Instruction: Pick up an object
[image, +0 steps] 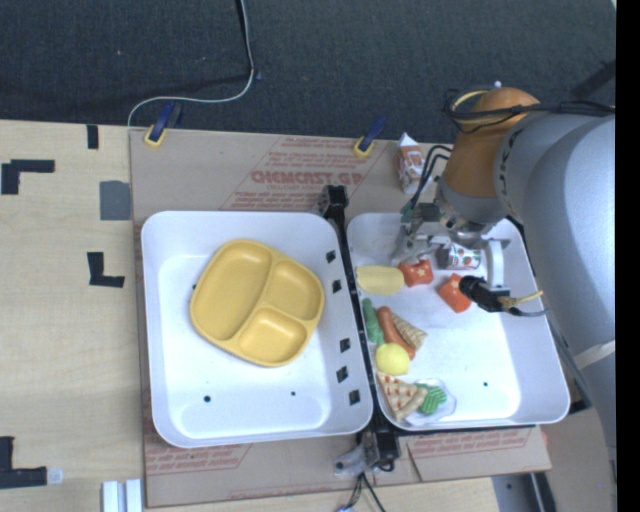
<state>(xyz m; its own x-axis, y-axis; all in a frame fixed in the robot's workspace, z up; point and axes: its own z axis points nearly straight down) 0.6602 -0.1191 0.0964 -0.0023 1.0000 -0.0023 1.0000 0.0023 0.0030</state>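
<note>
Now, arm: grey with an orange band above the wrist, it reaches in from the right and bends down over the far part of the right bin (540, 385).
Gripper: the gripper (428, 250) hangs low near the right bin's far left corner, just above the toy food.
Fingers: too small and cluttered to tell how far apart they stand, or whether anything sits between them.
Nearest object: a red block (418, 271) lies right under the gripper, touching or almost touching it; contact cannot be told.
Yellow piece: a pale yellow oblong (379, 279) lies just left of the red block, by the wall between the bins.
Orange-red piece: an orange-red toy (454, 294) rests to the right of the red block.
Other food: a lemon (393, 359), a carrot (392, 331) and a waffle slice (401, 396) lie along the right bin's left side, nearer the camera.
Left bin: the left bin (175, 400) holds a yellow divided plate (258, 301), lying flat and slightly turned.
Table: a small carton (410, 162) stands on the table behind the right bin.
</note>
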